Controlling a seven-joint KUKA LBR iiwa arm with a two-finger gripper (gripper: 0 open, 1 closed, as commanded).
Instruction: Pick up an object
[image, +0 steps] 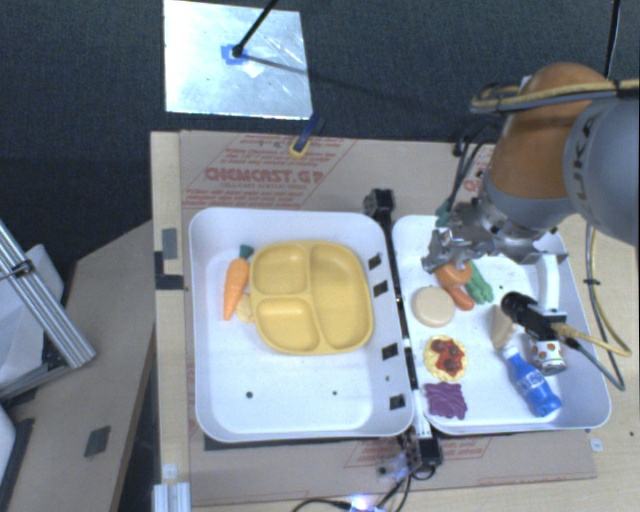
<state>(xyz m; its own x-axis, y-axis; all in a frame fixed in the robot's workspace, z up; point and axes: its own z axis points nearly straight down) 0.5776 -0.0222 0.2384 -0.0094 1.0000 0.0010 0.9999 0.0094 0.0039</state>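
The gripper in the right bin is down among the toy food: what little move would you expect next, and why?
Probably a short straight lift. The gripper sits low over an orange toy beside a green one in the right bin. Raising it would show whether anything comes up; a grasp can't be confirmed from here.

Tray (300, 300): yellow, in white bin (215, 400). Carrot (234, 287): orange, green top, at tray's 9 o'clock. Bottle (530, 384): blue; grapes (446, 400): purple.

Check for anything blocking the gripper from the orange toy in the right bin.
Nothing visible stands between them. The gripper sits directly over the orange toy at the back of the right bin; a green piece lies just beside the toy, a tan disc in front.
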